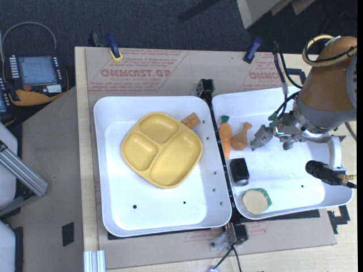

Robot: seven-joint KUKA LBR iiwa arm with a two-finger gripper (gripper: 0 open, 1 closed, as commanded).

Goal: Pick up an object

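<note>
Two white bins sit side by side on my worktop point(85, 152), and my tool point(275, 136) hangs over the right bin point(295, 200), in its upper middle part. Its grey fingers point(261, 137) are spread apart and point toward the left of the view, with nothing between them. The nearest fingertip stands just beside a small tan drumstick-shaped toy point(241, 136) but, as far as I can tell, does not touch it.

My arm point(329, 89) comes in from the right, the orange band point(332, 52) sitting high over the bin's upper right corner and the grey wrist bending down and leftward toward the tool. Black cables loop along it.

Several things lie in the right bin, all near its left wall: an orange carrot point(226, 139) with a green top, lying lengthwise just left of the drumstick toy; a black block point(239, 170) below them; and a round tan disc with a green edge point(256, 201) near the lower left corner.

One yellow divided plate point(162, 149) rests in the left bin point(113, 208), and a small brown block point(190, 120) touches its upper right rim.
</note>
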